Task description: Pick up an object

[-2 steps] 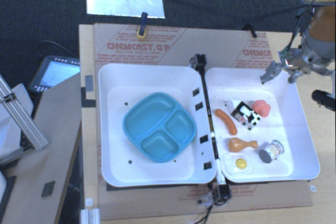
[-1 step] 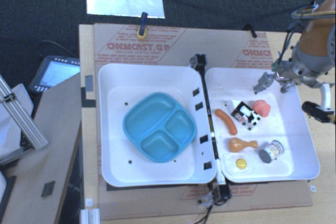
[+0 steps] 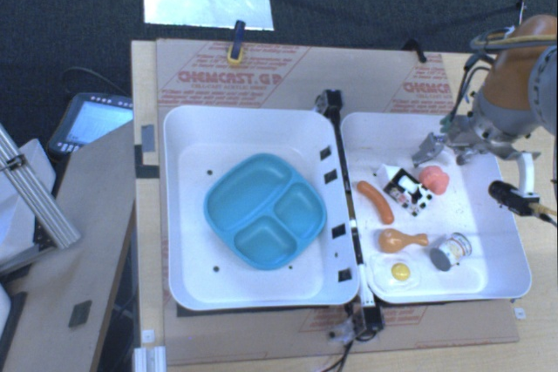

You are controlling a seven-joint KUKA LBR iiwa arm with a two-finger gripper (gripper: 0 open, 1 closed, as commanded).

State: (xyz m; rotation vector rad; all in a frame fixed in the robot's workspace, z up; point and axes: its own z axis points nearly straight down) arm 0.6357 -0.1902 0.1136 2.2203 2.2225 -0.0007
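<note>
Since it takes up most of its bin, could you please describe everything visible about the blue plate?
The blue plate is a light blue divided plate, plastic by the look of it, with rounded corners and three compartments. It lies flat, right side up, turned at an angle, near the middle of the left bin. Its compartments hold nothing, and no other object touches it.

One fixed camera looks down at a slant from above the bench (image 3: 288,70) — far enough back to take in both white bins, left bin (image 3: 187,135) and right bin (image 3: 506,270) — with the arm (image 3: 514,83) entering from the right.
</note>
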